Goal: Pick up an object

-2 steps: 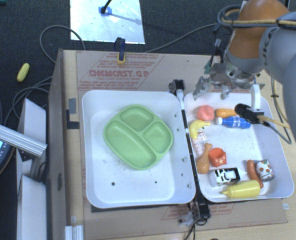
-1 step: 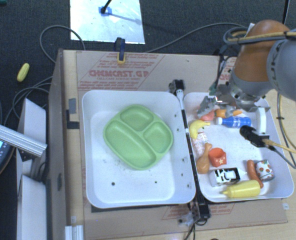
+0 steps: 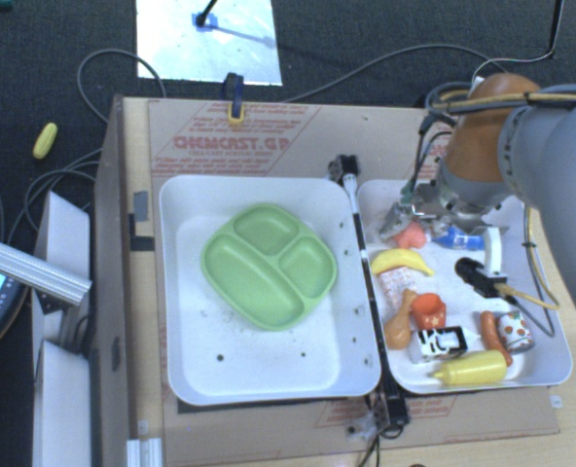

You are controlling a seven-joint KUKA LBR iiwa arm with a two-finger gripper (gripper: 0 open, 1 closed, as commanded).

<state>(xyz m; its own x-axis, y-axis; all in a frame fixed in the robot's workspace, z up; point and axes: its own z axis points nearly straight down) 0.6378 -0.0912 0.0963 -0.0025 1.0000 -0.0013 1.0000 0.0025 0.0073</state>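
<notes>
At about two o'clock from the centre of the camera view, my gripper (image 3: 412, 214) is lowered into the upper-left part of the right bin (image 3: 553, 358), directly beside a small pink object (image 3: 413, 234). Whether my claw is spread or pressed together cannot be determined; the wrist hardware hides it.

Handling assessment: the pink object appears to be a small toy piece, probably light, rigid plastic with a smooth, rounded surface. Such a surface is likely to slip. I judge that it is best taken across its narrowest width, centred, so it does not squirt sideways toward the yellow banana (image 3: 402, 261), which lies just beside it at six o'clock.

Arm pose: my arm (image 3: 546, 134) enters from three o'clock, with the orange band (image 3: 483, 129) above the wrist, which points steeply downward. Left of the divider, the left bin (image 3: 186, 358) holds a green divided plate (image 3: 269, 266), well apart from my work.
</notes>
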